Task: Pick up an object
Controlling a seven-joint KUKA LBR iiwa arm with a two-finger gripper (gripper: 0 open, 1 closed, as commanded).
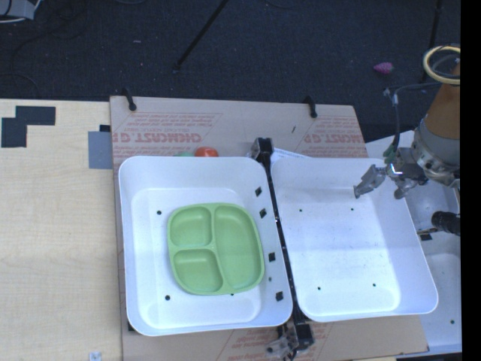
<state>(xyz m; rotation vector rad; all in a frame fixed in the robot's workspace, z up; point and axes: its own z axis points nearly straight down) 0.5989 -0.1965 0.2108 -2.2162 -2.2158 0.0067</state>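
Observation:
A light green plate (216, 248) with three compartments lies flat in the left bin (143, 201). My gripper (385, 184) hangs over the far right corner of the right bin (353, 277), well away from the plate. Its two fingers (367, 181) are spread apart with nothing between them. The grey arm with its orange band (443, 111) comes in from the right edge.
A small red object (206, 153) and a bit of green (183, 154) peek out behind the left bin's far wall, on the cardboard (225, 130). A black divider (274, 232) runs between the bins. A light wooden bench top (52, 224) stretches to the left.

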